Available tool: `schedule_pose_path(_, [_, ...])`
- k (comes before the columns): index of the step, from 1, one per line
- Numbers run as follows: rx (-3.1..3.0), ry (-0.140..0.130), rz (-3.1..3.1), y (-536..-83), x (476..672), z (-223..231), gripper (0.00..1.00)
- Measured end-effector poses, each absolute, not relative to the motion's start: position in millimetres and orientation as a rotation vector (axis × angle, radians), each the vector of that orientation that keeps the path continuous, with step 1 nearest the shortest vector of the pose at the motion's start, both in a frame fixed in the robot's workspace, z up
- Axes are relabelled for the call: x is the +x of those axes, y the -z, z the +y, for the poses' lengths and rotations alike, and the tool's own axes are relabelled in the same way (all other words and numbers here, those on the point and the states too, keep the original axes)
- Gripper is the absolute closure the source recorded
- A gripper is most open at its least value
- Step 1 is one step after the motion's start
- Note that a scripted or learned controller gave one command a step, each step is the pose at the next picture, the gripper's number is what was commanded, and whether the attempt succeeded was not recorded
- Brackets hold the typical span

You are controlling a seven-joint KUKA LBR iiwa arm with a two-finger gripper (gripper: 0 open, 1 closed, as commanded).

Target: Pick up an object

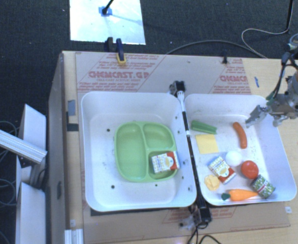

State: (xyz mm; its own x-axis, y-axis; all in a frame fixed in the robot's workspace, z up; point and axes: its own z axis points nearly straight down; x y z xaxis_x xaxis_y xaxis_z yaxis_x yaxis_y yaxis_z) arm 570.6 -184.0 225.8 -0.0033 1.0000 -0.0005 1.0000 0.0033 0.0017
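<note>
Camera view from above: the gripper [263,113] hangs over the right bin's [286,159] upper right corner, grasping nothing; its finger spread is too blurred to tell. A toy sausage [240,134] lies just beside it, apart from the tomato [249,169] and carrot [240,194]. Judged best: descend straight over the sausage, closing across its narrow width.

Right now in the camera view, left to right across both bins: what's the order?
Green divided plate → small carton on the plate → green stick → white egg → red sausage → tomato → green can → pincer over the right bin's far right corner. Items with overlapping spans left out.
</note>
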Motion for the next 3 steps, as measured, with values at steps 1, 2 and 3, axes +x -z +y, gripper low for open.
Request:
schedule_pose_path(1, [2.214,-0.002,2.225,-84,594.0,-176,0.0])
schedule_pose_path(2, [2.212,-0.004,2.224,-95,594.8,-177,1.0])
schedule_pose_path(3, [2.213,-0.005,2.224,-174,596.8,-136,1.0])
